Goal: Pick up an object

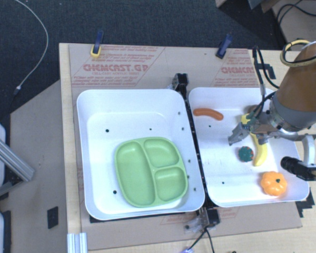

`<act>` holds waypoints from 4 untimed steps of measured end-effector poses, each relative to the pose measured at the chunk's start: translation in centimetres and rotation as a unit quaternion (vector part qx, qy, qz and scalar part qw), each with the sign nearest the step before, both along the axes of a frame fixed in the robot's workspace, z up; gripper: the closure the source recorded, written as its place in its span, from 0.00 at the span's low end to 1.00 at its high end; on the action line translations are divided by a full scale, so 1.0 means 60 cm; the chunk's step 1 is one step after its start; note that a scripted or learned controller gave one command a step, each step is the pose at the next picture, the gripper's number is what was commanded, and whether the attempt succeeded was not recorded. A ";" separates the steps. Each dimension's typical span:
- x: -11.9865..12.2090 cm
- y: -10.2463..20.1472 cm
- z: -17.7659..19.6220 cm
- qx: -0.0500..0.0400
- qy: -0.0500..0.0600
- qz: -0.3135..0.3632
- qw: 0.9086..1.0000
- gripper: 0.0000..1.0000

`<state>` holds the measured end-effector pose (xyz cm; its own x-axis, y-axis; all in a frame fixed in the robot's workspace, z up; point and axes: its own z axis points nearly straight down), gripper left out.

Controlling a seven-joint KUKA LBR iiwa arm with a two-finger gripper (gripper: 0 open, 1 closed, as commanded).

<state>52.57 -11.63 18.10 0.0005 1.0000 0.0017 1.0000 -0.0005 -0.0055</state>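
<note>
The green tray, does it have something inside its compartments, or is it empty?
Empty. The green tray lies flat in the left bin, and all three compartments show only bare green surface.

- Two white bins sit side by side on the tabletop (121, 67).
- The left bin (95, 115) holds a green divided tray (150, 170).
- The right bin (221, 178) holds an orange sausage (208, 113), a yellow banana (260, 153), a small teal ball (246, 153) and an orange pumpkin (274, 184).
- The claw (248, 133) hovers above the banana and ball, nothing visibly between its fingers.
</note>
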 end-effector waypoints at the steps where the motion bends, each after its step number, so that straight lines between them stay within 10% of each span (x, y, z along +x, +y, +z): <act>1: 0.011 -0.011 -0.094 0.000 0.000 0.000 1.000 0.00; 2: 0.014 -0.011 -0.069 -0.002 -0.005 0.000 1.000 1.00; 4: 0.006 -0.002 0.100 -0.002 -0.006 0.001 1.000 1.00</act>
<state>52.94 -11.73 24.11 -0.0011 1.0000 -0.0016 1.0000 0.0011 0.0059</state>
